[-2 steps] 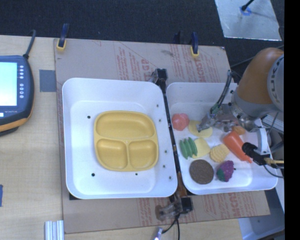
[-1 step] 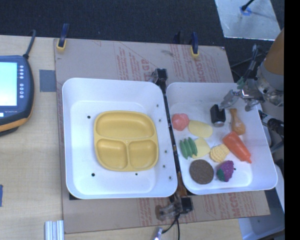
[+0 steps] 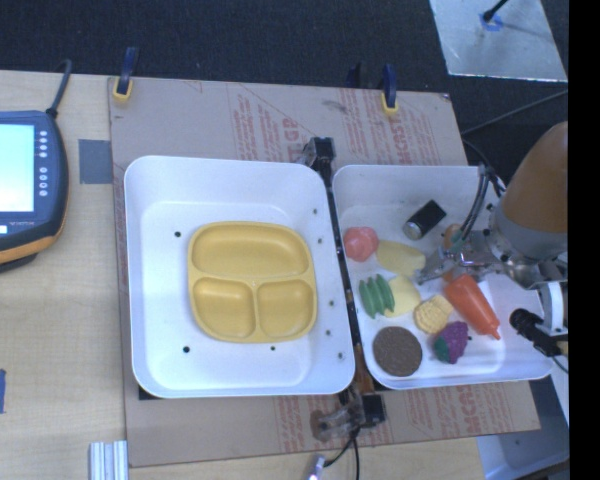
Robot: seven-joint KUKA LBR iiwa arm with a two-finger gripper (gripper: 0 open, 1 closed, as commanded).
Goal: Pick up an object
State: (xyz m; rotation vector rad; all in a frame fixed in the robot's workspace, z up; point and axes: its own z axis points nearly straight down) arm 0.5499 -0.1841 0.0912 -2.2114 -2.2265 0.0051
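**Robot hand low over a bin of toy food**

An orange toy carrot (image 3: 472, 305) lies tilted in the right white bin (image 3: 450, 180), its thicker end toward the upper left. The robot hand (image 3: 458, 260) sits just above and to the left of that end, low over the bin; whether its fingers are parted or closed cannot be told, and nothing is visibly held between them.

Other toy foods lie close around. A pale yellow piece (image 3: 401, 258) sits left of the hand, with a pink-red round piece (image 3: 360, 243) beside it near the bin's left wall. Below these are a green ribbed piece (image 3: 377, 294), another pale yellow piece (image 3: 405, 295), and a yellow piece with a grid pattern (image 3: 432, 315) touching the carrot's left side. A brown round disc (image 3: 397, 350) and a purple bunch with a green top (image 3: 452, 342) lie along the bin's near edge. A small black cylinder (image 3: 424, 218) rests toward the far side, apart from the rest.

The grey arm with its orange band (image 3: 536, 183) enters from the right.

The left white bin (image 3: 160, 268) holds a yellow divided plate (image 3: 252, 280) with three compartments. Both bins rest on a cardboard sheet (image 3: 240, 118) on the wooden surface (image 3: 50, 368). A handheld control pad with a screen (image 3: 15, 188) lies at the far left.
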